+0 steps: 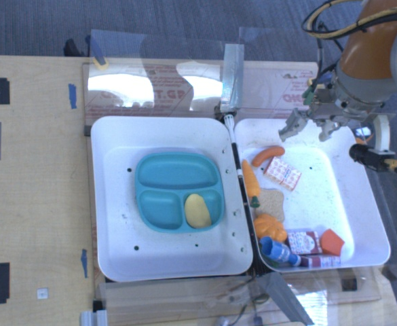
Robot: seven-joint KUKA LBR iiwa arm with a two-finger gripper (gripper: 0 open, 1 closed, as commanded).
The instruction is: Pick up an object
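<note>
Camera view: gripper (310, 125) is seen above the back edge of the right bin (361, 202), fingers spread apart, nothing between them. Objects are scattered in that bin — a sausage (267, 155) and a small red-and-white carton (282, 174) nearest the gripper, a carrot (251, 180) by the left wall. A blue tray (178, 189) with a yellow lump (197, 210) sits in the left bin (117, 202).

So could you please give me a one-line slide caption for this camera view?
Open hand above the right bin of toy food; yellow potato on the teal tray in the left bin.
</note>
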